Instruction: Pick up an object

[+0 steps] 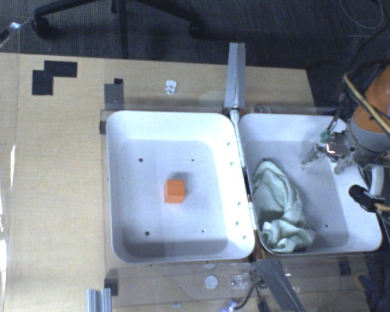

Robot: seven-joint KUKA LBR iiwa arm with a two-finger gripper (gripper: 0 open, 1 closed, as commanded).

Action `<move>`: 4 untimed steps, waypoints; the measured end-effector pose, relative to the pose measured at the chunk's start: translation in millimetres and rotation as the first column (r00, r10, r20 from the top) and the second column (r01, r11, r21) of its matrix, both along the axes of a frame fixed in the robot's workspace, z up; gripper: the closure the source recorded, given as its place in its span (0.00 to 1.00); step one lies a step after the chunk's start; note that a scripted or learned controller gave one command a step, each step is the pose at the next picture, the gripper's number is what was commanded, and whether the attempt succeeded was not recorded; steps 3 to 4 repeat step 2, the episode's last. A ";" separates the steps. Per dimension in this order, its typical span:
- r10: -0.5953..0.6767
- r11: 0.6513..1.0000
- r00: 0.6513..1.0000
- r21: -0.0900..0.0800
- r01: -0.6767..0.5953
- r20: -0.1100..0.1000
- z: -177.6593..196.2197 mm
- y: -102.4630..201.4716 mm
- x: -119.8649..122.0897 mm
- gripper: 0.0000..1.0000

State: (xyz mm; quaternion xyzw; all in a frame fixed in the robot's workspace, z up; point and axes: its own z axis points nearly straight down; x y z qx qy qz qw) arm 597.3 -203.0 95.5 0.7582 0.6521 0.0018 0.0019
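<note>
An orange cube [175, 191] sits mid-frame in the left bin [127, 135]. Right of it, a pale green cloth [278, 203] lies crumpled along the right bin's [325, 236] left side. The end effector [330, 149] hovers at right, just up-right of the cloth, which seems the nearer target; its opening I cannot tell.

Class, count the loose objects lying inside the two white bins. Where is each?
2. An orange block lies in the left bin; a crumpled pale green cloth lies in the right bin. The cloth could hide something beneath it.
</note>
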 end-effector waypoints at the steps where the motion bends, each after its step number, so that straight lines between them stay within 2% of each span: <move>1: 0.005 1.000 1.000 -0.001 -0.005 0.005 11.6 1.4 2.1 1.00; 2: -0.013 1.000 1.000 -0.002 0.013 0.001 105.2 5.0 32.5 1.00; 4: -0.013 1.000 1.000 -0.002 0.013 0.001 105.2 5.0 32.5 1.00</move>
